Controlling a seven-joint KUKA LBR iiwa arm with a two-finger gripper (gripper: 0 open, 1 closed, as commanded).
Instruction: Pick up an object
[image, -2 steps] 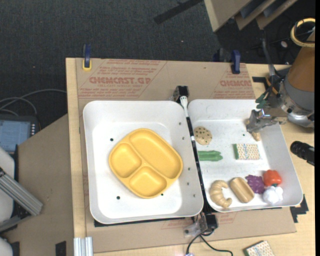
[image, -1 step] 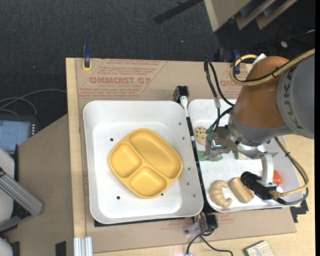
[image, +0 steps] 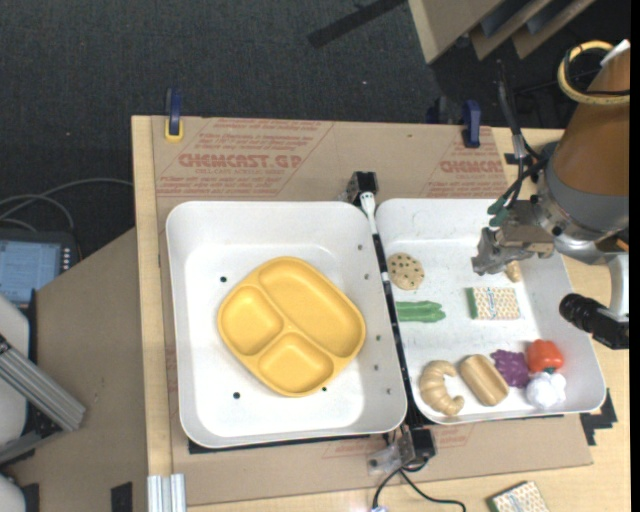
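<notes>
Several toy foods crowd the right white bin's (image: 590, 330) front edge (grey two-finger gripper (image: 505, 262) grip unreadable); a descent could nudge the patterned square cracker (image: 495, 302) aside.

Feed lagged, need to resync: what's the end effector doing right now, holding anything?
End effector: over the right bin, above the patterned wafer; open or closed cannot be told; nothing visibly held.

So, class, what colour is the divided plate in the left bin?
Yellow. The plate shows clearly in the camera view, lying in the left white bin.

One fixed camera looked down at a slant from above the brown cardboard-covered tabletop (image: 300, 150), taking in both shallow white plastic bins (image: 190, 300).
</notes>
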